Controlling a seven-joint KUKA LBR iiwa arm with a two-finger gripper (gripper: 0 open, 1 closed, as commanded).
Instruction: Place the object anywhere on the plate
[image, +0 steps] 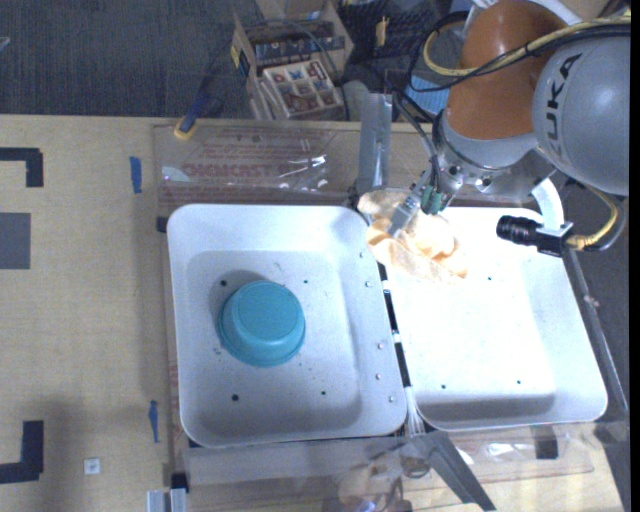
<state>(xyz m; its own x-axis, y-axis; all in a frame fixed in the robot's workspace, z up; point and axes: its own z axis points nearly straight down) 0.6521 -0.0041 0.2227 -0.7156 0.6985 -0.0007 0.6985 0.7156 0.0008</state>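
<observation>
A round blue plate (262, 321) sits in the left white bin (200, 240), a little left of its middle. In the far left corner of the right white bin (520, 380) lies a pale orange object (432, 250), washed out by glare. My gripper (403, 218) hangs low over that corner, at the object's upper left edge and close to the divide between the bins. Glare hides whether it touches the object. The grey arm with its orange band (500, 50) comes in from the upper right.
A clear plastic sheet (250, 165) lies on the bench behind the left bin. A black cable fitting (520, 230) sticks out at the right bin's far edge. Boxes and clutter stand beyond the bench at the top.
</observation>
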